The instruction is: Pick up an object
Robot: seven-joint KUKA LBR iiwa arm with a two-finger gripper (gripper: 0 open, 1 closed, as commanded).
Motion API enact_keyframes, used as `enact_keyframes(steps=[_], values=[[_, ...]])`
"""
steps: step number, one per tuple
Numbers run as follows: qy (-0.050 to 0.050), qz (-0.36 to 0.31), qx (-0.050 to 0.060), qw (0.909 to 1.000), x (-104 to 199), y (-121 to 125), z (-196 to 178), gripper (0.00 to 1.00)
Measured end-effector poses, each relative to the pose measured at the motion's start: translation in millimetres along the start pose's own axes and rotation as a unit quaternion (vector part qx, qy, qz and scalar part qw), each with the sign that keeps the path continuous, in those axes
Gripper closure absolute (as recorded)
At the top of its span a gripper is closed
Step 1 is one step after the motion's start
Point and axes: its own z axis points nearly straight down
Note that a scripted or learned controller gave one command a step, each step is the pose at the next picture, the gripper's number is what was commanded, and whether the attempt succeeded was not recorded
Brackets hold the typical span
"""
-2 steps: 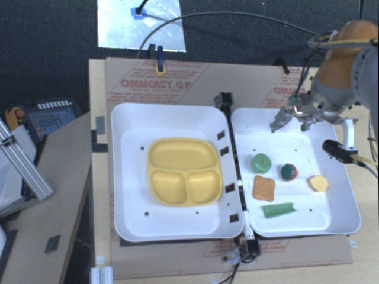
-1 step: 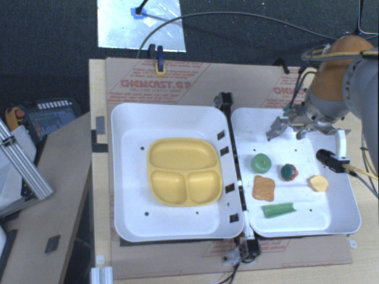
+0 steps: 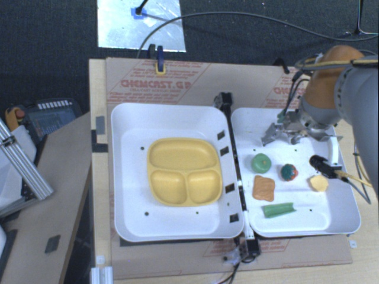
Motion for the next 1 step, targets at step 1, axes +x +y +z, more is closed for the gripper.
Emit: enact_keyframes(steps=[1], values=[[0.0, 0.0, -0.003, 1.0, -0.1, 2.1, -13.7, 1.0]])
